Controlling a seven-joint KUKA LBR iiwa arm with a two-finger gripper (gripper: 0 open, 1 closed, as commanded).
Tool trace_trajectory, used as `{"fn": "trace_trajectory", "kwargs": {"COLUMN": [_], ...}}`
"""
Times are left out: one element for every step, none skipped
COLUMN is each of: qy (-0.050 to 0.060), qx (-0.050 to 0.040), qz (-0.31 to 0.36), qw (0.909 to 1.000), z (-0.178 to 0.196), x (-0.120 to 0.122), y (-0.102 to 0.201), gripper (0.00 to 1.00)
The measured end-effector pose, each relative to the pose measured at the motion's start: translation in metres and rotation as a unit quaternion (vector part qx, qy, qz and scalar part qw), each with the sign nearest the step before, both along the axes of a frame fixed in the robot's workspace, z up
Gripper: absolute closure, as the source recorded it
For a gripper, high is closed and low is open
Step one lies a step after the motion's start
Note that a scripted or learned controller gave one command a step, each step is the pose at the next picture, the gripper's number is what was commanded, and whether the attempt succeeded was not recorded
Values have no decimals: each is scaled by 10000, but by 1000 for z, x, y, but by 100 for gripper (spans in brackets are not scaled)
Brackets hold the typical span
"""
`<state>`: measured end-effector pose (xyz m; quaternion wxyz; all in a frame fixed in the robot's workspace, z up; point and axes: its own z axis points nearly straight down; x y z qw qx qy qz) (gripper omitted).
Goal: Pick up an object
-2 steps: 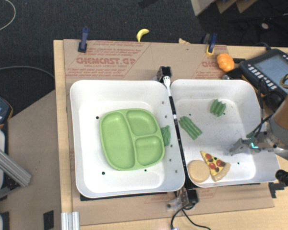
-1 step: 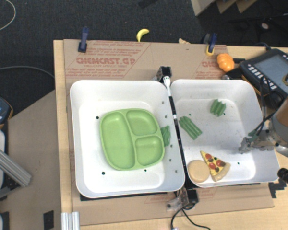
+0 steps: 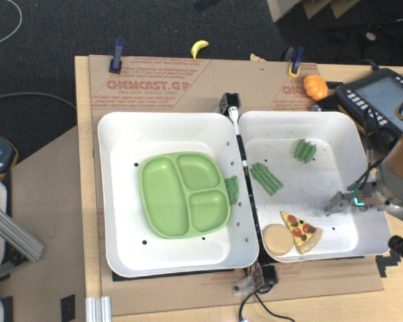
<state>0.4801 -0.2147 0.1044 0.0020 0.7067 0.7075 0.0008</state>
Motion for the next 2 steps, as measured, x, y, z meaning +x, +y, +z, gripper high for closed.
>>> {"fn": "trace_trajectory", "kwargs": {"qy": [-15, -78], "qx": [-10, -38], "qz": [1, 2], "qw": [10000, 10000], "z": [11, 247], "x": [1, 1], "y": [0, -11], "gripper": [100, 100]}}
